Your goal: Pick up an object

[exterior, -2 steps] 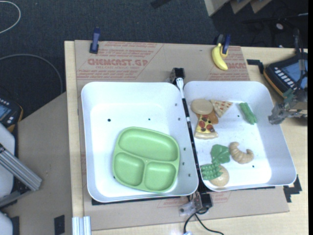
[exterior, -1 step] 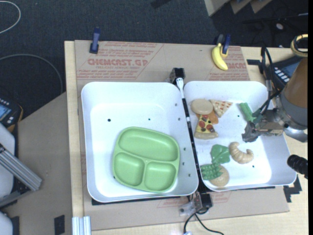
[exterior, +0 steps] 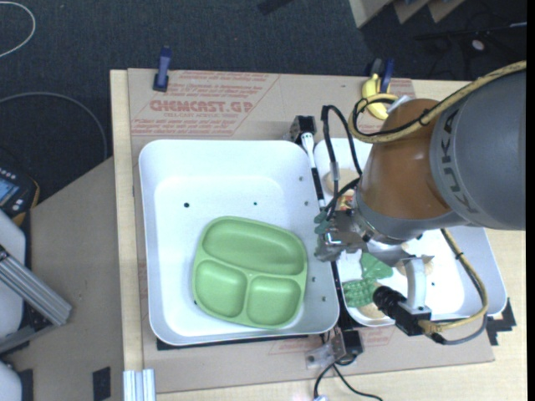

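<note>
Nearest the camera, at the front of the right bin point(exterior: 493, 286), a green leafy object point(exterior: 368, 278) is seen lying on a pale dish point(exterior: 361, 311), partly covered by the arm. A black part point(exterior: 399, 307) of the wrist assembly is seen just beside it. To the left, a green divided tray point(exterior: 251, 271) rests flat in the left bin point(exterior: 167, 224), apart from its walls. Above the right bin, the gripper point(exterior: 334, 232) is hidden under the grey and orange arm point(exterior: 435, 161); whether it is open or closed, and whether anything is held, cannot be told. The reaching step is judged to be in hand. For the next move, a descent onto one object and a firm closure would be called for.
</note>
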